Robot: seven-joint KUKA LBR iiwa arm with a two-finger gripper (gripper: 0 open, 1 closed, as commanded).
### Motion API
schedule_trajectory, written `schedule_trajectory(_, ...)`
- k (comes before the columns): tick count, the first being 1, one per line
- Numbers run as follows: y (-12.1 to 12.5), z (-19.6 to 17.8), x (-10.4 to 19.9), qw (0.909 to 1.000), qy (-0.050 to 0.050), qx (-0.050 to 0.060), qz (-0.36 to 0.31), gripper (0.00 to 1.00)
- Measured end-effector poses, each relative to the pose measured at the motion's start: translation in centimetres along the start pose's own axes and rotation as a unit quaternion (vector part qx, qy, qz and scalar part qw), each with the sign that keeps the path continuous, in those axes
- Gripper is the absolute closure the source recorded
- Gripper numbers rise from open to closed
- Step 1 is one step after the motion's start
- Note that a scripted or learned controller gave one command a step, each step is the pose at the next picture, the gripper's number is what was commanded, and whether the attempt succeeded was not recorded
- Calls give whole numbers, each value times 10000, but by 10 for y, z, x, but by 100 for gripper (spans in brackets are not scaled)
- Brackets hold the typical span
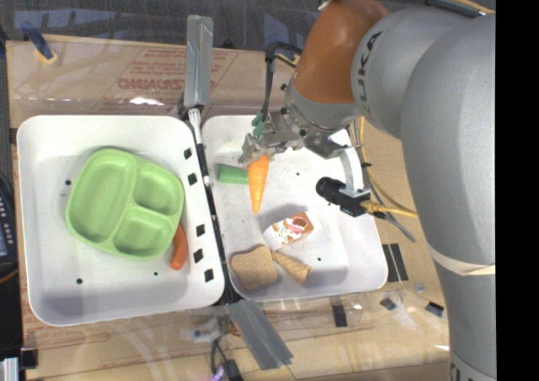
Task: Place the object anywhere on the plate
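The green three-compartment plate (125,202) lies in the left bin. An orange carrot (258,184) is over the right bin, its wide end up between the tips of my gripper (259,152) and its point hanging toward the bin floor. The gripper is shut on that wide end. It hangs over the upper left part of the right bin, right of the divider and well right of the plate.
A green piece (230,174) lies just left of the carrot. A small orange item (178,248) rests against the plate's lower right edge. A snack packet (289,230) and two bread pieces (253,269) lie in the right bin's front. The divider (205,202) separates the bins.
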State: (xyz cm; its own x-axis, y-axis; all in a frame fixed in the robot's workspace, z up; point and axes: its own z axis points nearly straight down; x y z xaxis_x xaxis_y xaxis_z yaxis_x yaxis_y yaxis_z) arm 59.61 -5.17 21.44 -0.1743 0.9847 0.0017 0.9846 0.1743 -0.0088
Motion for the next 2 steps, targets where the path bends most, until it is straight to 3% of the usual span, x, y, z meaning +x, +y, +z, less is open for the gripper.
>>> schedule_trajectory(1, 36, 16, 92, 9939, -11, -14, -1098, 100)
schedule_trajectory(2, 36, 16, 92, 9940, -13, -14, -1096, 0)
